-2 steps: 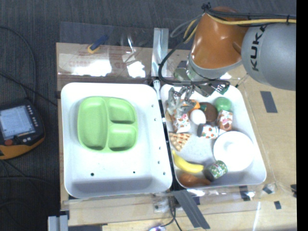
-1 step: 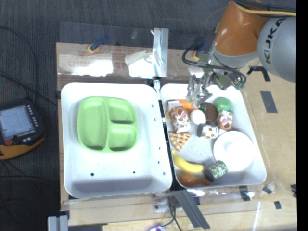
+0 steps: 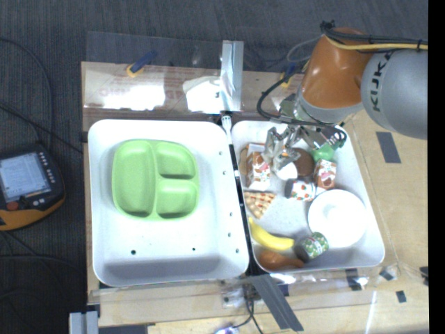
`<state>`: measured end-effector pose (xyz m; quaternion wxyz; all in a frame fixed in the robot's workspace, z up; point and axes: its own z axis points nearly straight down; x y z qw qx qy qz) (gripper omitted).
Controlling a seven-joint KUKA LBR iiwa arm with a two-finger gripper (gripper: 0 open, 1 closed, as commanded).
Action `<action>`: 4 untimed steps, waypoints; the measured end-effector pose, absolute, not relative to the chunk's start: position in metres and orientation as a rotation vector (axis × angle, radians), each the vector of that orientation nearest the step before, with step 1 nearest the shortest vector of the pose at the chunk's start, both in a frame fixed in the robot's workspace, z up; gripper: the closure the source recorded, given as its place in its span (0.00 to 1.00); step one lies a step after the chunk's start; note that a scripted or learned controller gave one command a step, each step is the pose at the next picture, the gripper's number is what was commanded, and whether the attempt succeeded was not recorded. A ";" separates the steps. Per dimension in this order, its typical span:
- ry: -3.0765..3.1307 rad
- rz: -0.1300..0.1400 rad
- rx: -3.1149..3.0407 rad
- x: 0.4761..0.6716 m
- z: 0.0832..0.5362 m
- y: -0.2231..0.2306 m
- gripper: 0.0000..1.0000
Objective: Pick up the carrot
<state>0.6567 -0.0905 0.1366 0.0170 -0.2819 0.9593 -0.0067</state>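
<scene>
Now claw (image 3: 281, 147) low over right bin (image 3: 372, 221) clutter.

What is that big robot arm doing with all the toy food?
The arm's gripper is low over the far end of the right bin, which is crowded with toy food, a banana and a white plate. The left bin holds a green divided tray. It is meant to grab a carrot.

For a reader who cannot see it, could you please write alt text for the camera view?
The gripper hangs over the right bin, crowded with a banana, a white plate and other toy foods. The left bin holds a green divided tray.
</scene>
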 end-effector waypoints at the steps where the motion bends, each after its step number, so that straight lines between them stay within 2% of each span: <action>1: 2.989 -0.008 -0.924 0.640 0.345 -0.100 1.00; 2: 2.948 0.008 -1.104 0.605 0.217 -0.191 1.00; 3: 2.999 -0.007 -0.889 0.624 0.092 -0.154 1.00; 4: 3.002 -0.008 -0.888 0.623 0.090 -0.156 0.00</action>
